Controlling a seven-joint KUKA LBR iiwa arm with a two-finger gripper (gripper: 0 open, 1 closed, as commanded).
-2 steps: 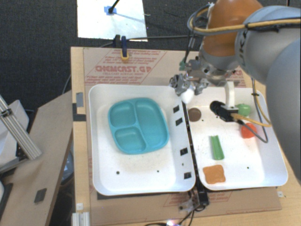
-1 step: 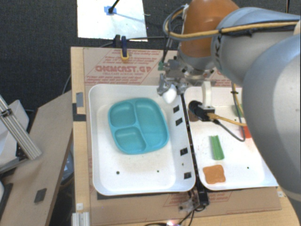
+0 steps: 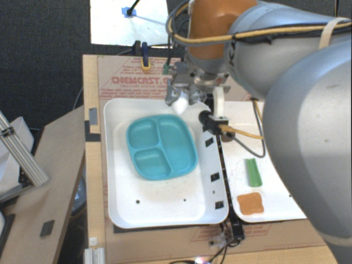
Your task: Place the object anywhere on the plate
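White object (image 3: 179, 105) between pincer (image 3: 182, 98) fingers, above plate (image 3: 162, 147) far edge

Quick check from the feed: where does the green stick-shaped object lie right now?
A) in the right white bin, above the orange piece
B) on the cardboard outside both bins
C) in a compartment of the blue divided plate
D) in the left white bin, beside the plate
A: the green stick-shaped object lies on the floor of the right white bin, just above the flat orange piece, apart from the blue divided plate in the left white bin.
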